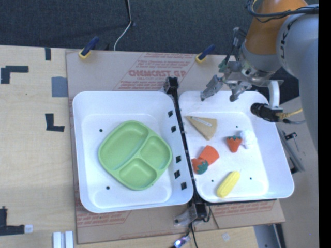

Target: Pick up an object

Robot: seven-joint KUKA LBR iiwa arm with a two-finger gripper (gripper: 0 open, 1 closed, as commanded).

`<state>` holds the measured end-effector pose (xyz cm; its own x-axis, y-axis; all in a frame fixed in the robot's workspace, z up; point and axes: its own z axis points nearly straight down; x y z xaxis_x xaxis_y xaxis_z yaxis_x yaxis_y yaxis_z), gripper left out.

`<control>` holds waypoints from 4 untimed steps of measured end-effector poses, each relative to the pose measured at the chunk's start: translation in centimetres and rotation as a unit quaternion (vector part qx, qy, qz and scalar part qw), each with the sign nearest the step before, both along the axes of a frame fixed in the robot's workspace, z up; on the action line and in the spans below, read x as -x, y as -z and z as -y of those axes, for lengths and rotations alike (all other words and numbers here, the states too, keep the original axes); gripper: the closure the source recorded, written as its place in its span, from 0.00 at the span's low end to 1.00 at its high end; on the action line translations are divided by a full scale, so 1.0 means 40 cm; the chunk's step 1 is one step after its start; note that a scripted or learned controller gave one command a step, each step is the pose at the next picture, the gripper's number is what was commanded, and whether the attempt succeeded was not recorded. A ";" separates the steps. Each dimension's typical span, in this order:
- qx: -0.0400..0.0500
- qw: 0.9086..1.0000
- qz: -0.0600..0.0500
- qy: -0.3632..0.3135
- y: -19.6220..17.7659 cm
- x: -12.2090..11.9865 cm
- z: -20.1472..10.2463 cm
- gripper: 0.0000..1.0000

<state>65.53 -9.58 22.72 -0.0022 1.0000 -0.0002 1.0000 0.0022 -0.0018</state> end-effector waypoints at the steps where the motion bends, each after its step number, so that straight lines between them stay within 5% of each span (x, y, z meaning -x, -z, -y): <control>1: 0.000 1.000 -0.003 0.000 0.164 0.005 -0.001 0.00; 3: 0.003 1.000 0.003 0.000 0.349 -0.007 0.024 0.00; 4: 0.001 1.000 0.011 -0.002 0.311 -0.019 0.014 1.00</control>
